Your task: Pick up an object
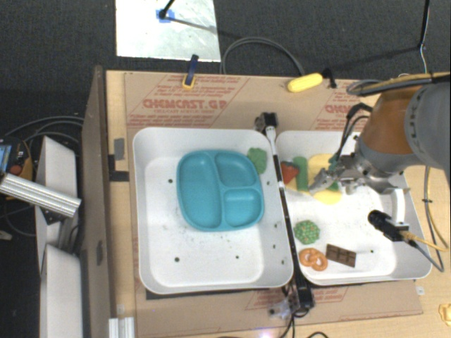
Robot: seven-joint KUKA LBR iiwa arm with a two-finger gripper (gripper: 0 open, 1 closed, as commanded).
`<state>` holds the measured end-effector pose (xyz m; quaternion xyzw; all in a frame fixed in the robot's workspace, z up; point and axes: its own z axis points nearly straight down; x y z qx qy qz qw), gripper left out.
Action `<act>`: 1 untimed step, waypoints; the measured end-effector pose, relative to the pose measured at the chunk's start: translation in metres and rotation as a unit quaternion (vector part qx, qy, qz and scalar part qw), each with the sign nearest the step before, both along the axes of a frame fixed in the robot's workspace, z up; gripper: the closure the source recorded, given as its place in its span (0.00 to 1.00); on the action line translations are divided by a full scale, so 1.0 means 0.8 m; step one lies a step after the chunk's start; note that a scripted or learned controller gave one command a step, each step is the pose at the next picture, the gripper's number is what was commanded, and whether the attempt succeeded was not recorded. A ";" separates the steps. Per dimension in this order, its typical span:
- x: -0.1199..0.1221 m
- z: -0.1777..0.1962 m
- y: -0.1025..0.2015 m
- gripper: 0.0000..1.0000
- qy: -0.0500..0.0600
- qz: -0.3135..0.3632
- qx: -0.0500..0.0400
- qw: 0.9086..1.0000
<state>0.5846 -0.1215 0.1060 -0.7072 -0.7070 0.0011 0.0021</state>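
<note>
Left white bin [158, 259]: sky-blue divided plastic tray [219, 189] in the middle, leafy green toy [258, 158] touching the tray's upper right corner. Right of the tray, in the second white bin [405, 255]: red and green pieces [294, 170], green bumpy ball [306, 231], orange pretzel [313, 259], brown chocolate bar [342, 255]. Farther right, end effector [331, 182] down over the yellow toy [325, 195]; opening and grip impossible to tell.
</note>
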 end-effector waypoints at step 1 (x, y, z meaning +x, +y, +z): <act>0.063 -0.027 -0.010 0.00 -0.005 0.003 -0.001 1.000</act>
